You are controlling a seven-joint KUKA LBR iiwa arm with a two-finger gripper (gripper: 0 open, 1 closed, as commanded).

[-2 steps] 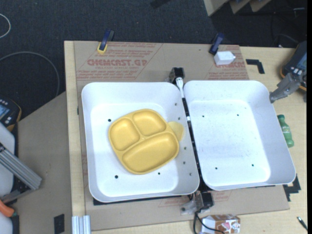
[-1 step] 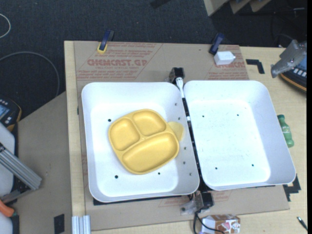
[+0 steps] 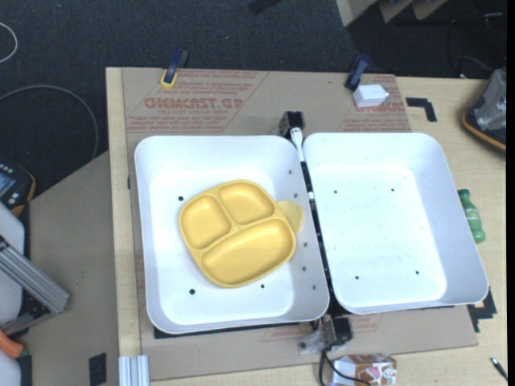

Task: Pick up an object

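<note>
A yellow divided plate (image 3: 237,233) with three compartments is seen lying flat in the left bin (image 3: 153,175), nearer its right wall and front edge than its back left corner. A second pale yellow piece (image 3: 291,213) is partly tucked under the plate's right edge, so its kind cannot be told. The right bin (image 3: 434,215) sits alongside, the two touching along their shared edge. The state of the hand cannot be told. The plate is judged the likely pick, its raised rim offering purchase.

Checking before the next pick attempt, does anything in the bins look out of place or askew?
The yellow divided plate lies rotated askew in the left bin, with a small yellow piece peeking out beside it.
</note>
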